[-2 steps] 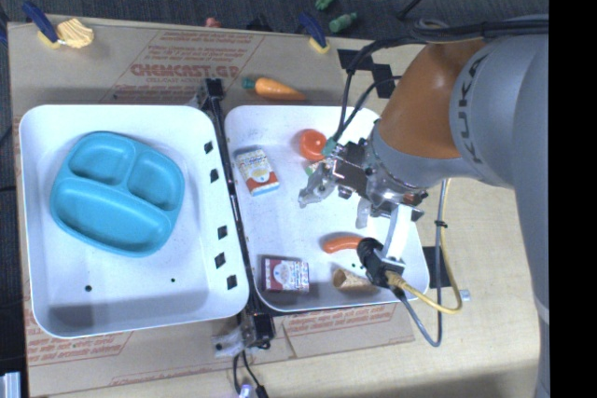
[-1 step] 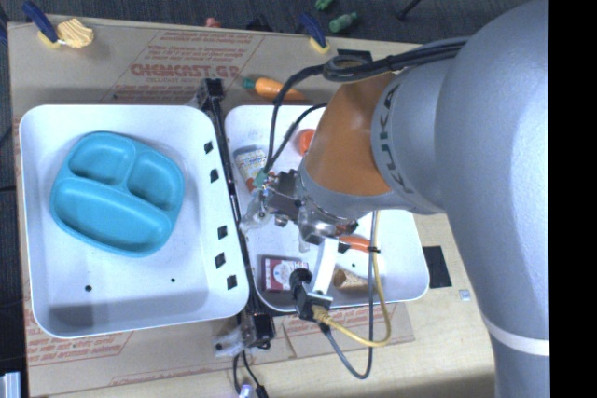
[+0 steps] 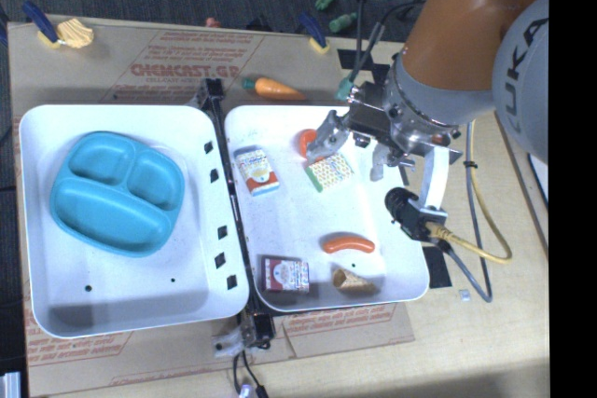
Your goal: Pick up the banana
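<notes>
**A:** Gripper [image 3: 353, 152] state?

**B:** Poised over the upper middle of the right bin [image 3: 280, 224], fingers spread wide, gripping nothing. Straddles a checkered waffle [image 3: 332, 171]; sits just beside a red piece [image 3: 307, 142].

**A:** Banana location?

**B:** Cannot tell. Possibly hidden beneath the wrist at upper right of that bin; judged, not seen.

**A:** Likely failure modes?

**B:** Closing here probably means clamping the waffle or the red piece instead of the banana, given their position between and beside the fingers. Descending blind risks pinning a hidden item against the bin floor, or nudging the waffle aside. Also worth noting: a yellow cable [image 3: 485, 247] looping at right of the frame, apt to snag on a wide swing.

**A:** Surroundings?

**B:** Within the right bin: small carton [image 3: 256, 171] at upper left, sausage [image 3: 348, 244] at lower centre, printed box [image 3: 284, 275] and tan wedge [image 3: 353, 280] along the bottom edge. Outside, above the rim: carrot [image 3: 275, 89]. In the left bin [image 3: 37, 228]: blue tray [image 3: 117, 191], well apart from the gripper.

**A:** Obstructions?

**B:** Chiefly the waffle and red piece crowding the fingers; elsewhere, loosely spaced.
</notes>
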Robot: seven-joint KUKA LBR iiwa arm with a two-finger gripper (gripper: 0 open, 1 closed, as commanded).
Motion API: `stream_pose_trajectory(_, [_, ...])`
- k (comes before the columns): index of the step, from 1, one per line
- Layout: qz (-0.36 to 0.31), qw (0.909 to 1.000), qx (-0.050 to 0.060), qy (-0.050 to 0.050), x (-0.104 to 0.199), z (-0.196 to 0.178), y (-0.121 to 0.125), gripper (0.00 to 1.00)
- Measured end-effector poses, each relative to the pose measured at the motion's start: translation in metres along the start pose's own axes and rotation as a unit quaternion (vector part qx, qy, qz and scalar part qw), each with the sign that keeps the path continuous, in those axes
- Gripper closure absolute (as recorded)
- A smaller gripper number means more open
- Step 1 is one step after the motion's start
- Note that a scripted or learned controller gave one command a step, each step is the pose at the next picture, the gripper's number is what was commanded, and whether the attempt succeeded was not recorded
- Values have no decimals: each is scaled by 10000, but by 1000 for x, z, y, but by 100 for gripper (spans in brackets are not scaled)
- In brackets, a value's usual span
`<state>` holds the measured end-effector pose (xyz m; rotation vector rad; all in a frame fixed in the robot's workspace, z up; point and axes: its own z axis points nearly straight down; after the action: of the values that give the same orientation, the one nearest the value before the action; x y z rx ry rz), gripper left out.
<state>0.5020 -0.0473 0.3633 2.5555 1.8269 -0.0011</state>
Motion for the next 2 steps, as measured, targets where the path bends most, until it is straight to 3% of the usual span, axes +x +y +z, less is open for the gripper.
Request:
stream_pose_trajectory(1, [639,9980,31,-4,42,92,-37,0])
stream_pose_trajectory(2, [532,9986,34,-11,96,173,-38,0])
